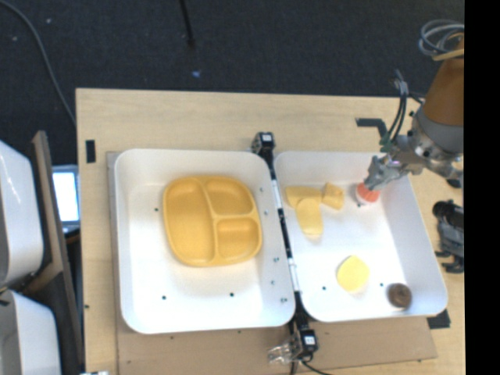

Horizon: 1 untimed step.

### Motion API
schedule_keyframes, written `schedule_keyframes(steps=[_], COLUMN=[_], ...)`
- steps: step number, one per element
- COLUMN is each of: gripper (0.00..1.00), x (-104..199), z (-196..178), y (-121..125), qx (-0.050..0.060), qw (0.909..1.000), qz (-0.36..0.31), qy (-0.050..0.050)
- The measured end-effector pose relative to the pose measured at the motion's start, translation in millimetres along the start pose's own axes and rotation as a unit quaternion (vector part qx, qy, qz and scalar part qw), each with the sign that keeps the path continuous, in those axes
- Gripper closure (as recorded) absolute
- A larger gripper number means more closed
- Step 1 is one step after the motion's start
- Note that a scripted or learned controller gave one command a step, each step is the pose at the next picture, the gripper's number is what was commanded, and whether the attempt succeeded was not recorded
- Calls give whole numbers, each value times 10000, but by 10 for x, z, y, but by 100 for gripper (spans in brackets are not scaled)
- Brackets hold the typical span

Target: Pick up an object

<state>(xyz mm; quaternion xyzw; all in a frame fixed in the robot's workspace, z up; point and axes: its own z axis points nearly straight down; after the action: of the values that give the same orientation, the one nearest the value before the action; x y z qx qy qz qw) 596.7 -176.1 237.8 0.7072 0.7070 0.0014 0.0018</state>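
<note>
End effector (378, 174) poised directly over small red object (367, 194) near back wall of right bin (418, 233), finger state not discernible; best lowered straight down, centred on object, clear of neighbouring yellow pieces (312, 205).

- small red-orange object (367, 194), perhaps a toy fruit, near the right bin's far edge
- pale yellow cheese-like wedges (312, 207), clustered at the bin's far left
- yellow round disc (352, 273), lying flat
- brown ball (399, 294), near corner
</note>
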Motion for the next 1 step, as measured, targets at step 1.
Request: schedule_keyframes(steps=[1], gripper=[100], x=[525], z=[95], y=[136], qx=[20], qw=[10000], qz=[-19], qy=[5])
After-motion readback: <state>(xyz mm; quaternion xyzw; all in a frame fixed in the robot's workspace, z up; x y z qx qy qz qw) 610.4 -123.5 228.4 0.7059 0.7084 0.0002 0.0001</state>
